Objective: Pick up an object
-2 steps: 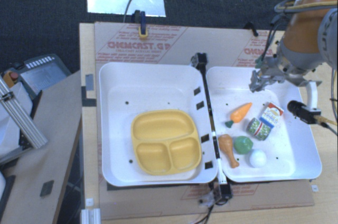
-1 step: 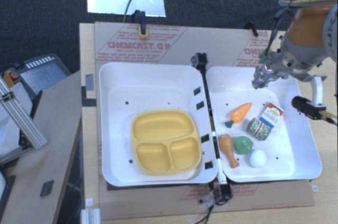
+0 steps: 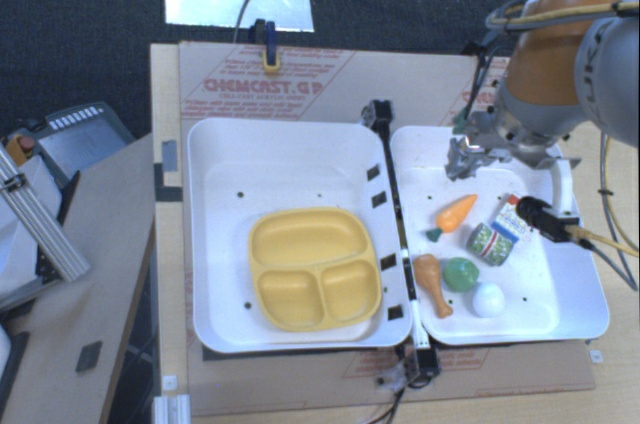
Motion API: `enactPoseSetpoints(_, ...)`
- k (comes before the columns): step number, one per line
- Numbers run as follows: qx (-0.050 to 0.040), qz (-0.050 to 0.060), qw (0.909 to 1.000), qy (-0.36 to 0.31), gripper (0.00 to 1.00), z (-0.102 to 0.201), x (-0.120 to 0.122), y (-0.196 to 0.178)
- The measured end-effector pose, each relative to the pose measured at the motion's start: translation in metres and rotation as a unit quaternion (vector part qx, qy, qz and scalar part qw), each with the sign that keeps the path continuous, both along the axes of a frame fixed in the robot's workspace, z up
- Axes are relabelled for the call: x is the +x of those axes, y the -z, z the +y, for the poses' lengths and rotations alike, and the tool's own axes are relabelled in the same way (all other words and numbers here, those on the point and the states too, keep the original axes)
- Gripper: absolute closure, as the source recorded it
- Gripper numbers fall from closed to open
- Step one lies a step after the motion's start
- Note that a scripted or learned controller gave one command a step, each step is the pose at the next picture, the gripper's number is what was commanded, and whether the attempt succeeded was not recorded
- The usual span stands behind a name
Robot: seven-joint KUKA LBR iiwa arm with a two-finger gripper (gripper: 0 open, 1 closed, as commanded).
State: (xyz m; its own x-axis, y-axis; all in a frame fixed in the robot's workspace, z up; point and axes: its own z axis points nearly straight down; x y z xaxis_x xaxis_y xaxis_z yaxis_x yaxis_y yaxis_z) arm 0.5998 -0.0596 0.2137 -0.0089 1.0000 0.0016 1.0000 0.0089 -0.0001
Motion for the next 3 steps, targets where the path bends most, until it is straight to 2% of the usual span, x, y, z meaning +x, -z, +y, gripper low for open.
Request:
enactPoseSetpoints(1, 0.0002, 0.0, 1.0, 0.0, 1.0, 0.056, -0.021, -0.01)
enactPoseSetpoints(3, -0.0002, 0.0, 1.0, 0.0, 1.0, 0.139, -0.056, -0.006)
